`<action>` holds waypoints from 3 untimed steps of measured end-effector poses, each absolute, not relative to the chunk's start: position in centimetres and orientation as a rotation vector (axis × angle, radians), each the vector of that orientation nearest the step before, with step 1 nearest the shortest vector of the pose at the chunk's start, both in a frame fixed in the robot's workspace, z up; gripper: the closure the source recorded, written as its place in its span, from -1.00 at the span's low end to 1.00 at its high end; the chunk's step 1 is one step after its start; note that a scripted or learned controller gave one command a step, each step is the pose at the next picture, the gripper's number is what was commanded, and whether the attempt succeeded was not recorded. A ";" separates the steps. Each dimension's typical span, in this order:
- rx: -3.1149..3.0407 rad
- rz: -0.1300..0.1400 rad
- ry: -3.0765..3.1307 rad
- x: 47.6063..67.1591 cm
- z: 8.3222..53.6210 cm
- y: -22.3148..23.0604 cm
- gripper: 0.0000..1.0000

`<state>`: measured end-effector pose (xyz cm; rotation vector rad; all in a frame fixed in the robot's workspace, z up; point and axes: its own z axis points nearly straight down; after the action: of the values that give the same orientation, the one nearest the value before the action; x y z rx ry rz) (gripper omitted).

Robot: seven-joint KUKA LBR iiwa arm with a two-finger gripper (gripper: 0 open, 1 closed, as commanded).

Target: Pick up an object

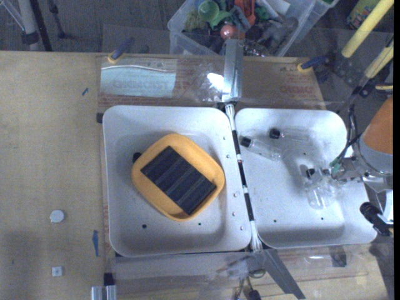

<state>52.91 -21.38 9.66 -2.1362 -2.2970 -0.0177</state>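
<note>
Task status: the pick is not yet shown as done; no object is seen lifted clear of a bin. The arm enters from the right edge over the right bin, its orange band at the frame border; the gripper appears low in that bin's right half, among clear, glassy-looking items that blur into it; whether it is wide, narrow or holding anything cannot be told from this view. Candidate objects: a clear tube-like piece with a dark cap lies in the upper left of the right bin, a small dark item just beside it; in the left bin a yellow pad-like object with a dark ribbed panel sits near the middle, tilted, well apart from the gripper. Judgement: the attempt is at or near the grasp stage in the right bin; closing on an item, lifting and confirming the hold remain. Surface: both bins are shallow, white and smooth, set side by side and touching along a centre seam; they rest on a tan worktop bearing a small round disc at left. Room: a clear storage tub of mixed coloured toys stands behind the bins; yellow bars cross the upper right.
</note>
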 end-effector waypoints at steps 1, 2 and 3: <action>-2.143 -0.022 -2.301 53.1 10.9 -21.5 1.00; -2.312 -0.001 -2.131 54.8 19.3 -17.0 1.00; -2.311 0.000 -2.131 54.8 19.3 -17.0 -1.00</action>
<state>54.80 -16.97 19.29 -2.3113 -2.1315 0.0001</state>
